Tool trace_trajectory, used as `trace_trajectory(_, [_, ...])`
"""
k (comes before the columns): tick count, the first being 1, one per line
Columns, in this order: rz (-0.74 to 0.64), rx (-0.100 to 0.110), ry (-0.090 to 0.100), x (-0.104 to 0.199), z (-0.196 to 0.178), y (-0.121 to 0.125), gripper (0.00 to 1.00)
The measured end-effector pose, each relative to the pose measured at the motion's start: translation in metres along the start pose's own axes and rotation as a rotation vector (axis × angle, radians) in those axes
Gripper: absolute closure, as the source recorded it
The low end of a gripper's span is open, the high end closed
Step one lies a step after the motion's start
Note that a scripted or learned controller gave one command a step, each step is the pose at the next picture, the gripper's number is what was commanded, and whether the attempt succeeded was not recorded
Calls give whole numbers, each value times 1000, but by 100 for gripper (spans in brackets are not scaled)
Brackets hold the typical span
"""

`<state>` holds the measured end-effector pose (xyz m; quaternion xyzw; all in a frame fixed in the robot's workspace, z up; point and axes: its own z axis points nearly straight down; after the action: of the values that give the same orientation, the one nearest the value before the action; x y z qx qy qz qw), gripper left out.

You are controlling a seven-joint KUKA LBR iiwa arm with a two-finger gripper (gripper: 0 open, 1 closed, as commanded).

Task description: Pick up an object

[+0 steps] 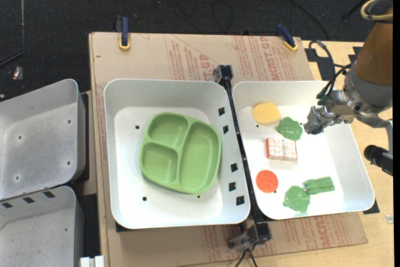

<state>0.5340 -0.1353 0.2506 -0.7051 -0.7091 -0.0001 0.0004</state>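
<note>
The gripper is low over the right bin, at the end of the grey arm that comes in from the right side, and it is not possible to see from this view how it is set. Just beside its tip, to the left, lies a small green object; whether the two touch I cannot tell. Above-left of this green piece is a yellow round object, and below it a small red and white box. Further toward the front of the bin are an orange disc and two more green pieces close together. The left bin holds a green divided plate with three compartments.
</note>
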Motion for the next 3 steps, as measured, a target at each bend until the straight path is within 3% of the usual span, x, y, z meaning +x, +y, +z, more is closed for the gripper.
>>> trace_trajectory(1, [-3,1,1,55,14,17,100])
trace_trajectory(3, [-2,-3,0,166,6,54,100])
